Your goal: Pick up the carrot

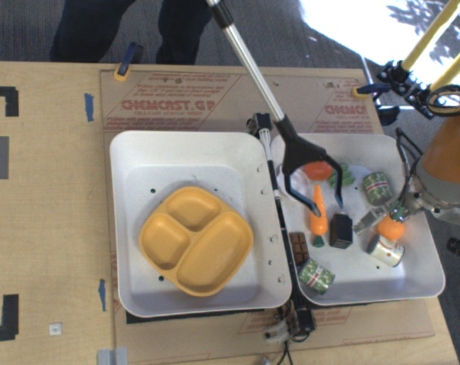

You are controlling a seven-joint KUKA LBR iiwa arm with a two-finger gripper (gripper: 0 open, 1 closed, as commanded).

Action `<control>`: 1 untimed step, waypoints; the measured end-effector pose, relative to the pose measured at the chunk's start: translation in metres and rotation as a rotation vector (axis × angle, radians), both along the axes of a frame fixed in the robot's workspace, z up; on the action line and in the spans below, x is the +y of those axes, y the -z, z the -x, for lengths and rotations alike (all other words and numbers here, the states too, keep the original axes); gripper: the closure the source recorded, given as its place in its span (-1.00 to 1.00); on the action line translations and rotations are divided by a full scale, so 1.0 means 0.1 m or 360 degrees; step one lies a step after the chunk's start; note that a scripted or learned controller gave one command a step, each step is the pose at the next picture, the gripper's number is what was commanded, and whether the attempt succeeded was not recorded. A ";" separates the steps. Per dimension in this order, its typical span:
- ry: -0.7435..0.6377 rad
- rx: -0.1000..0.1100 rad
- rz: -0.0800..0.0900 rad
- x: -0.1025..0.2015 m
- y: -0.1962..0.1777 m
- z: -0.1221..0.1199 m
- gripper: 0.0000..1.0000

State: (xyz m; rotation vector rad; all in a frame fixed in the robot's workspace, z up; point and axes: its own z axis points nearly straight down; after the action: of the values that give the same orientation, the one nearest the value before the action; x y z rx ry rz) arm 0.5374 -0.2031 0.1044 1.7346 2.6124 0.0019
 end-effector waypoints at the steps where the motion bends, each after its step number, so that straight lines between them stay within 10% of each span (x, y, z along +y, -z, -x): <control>1: 0.0275 -0.0026 0.0008 0.98 0.00 0.20 -1.00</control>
State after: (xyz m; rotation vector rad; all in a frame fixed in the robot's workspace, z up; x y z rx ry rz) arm 0.5172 -0.1053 0.1044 1.9434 2.4401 0.0085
